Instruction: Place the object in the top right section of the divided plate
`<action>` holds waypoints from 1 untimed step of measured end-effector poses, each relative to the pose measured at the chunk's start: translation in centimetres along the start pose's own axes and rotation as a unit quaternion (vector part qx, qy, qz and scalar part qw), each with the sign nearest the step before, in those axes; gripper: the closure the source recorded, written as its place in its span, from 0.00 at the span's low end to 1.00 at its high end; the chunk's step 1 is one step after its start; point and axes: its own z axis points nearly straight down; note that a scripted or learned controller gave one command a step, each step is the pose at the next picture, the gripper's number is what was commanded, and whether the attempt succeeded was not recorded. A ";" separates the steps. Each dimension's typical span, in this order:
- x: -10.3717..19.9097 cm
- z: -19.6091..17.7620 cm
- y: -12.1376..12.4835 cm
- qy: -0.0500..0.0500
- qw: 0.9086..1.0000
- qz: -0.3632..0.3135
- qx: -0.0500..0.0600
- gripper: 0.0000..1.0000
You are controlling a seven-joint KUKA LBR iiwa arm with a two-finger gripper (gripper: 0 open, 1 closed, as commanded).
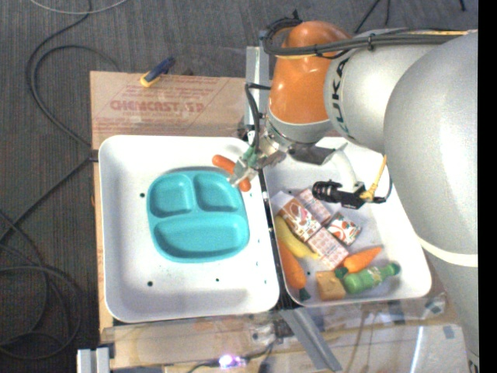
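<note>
My two-finger gripper (247, 164) pinches a small orange carrot-shaped toy (231, 169), lying upper-left to lower-right, above the turquoise divided plastic plate (199, 214).

The arm (404, 92) covers the far right corner of the right bin (411, 282) and is cut off by the right edge. The gripper (247, 168) is too small and blurred to read, and the orange object (224, 162) there is partly hidden.

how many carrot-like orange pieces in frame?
3: one carrot at the hand beside the teal plate; two in the right bin, at and. Others may lie hidden.
</note>
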 end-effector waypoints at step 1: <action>1.9 0.0 -2.8 -0.001 0.999 -0.046 0.001 1.00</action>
